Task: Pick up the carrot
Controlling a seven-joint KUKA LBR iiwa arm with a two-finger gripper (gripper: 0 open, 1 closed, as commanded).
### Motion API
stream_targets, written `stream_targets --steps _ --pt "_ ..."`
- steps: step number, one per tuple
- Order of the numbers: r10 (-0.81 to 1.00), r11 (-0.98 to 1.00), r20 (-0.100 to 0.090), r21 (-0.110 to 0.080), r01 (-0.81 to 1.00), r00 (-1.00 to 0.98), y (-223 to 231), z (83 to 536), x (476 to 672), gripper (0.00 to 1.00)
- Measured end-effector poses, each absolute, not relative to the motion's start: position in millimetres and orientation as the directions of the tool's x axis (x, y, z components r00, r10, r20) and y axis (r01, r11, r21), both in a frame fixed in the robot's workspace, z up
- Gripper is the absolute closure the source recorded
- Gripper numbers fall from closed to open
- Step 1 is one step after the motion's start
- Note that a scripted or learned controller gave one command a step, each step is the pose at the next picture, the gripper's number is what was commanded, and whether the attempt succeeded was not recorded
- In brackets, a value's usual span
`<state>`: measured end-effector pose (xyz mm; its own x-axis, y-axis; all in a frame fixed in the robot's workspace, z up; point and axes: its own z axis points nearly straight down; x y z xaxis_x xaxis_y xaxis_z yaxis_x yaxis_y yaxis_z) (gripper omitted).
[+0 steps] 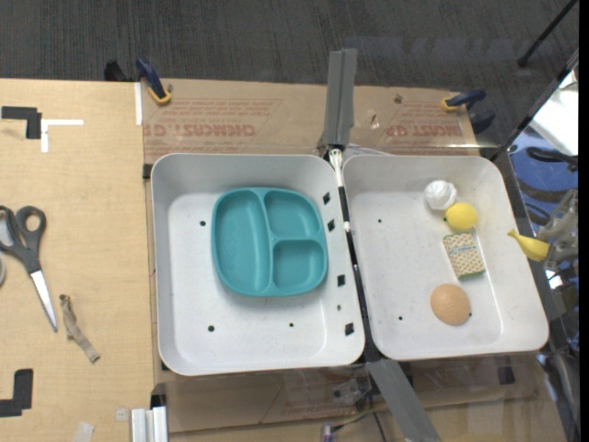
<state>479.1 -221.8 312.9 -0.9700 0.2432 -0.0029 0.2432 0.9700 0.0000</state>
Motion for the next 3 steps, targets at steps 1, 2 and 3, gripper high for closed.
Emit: stream_targets --steps 1,2,3 --pt "0.049 0.999 -0.002 0.0 0.049 -0.999 -221 311 511.3 1.0" --pt "0.074 0.997 0.0 0.001 0.074 -0.997 -221 216 478.5 1.0" --pt "0.203 0.979 0.001 0.001 0.203 -0.979 -128 214 478.0 1.0"
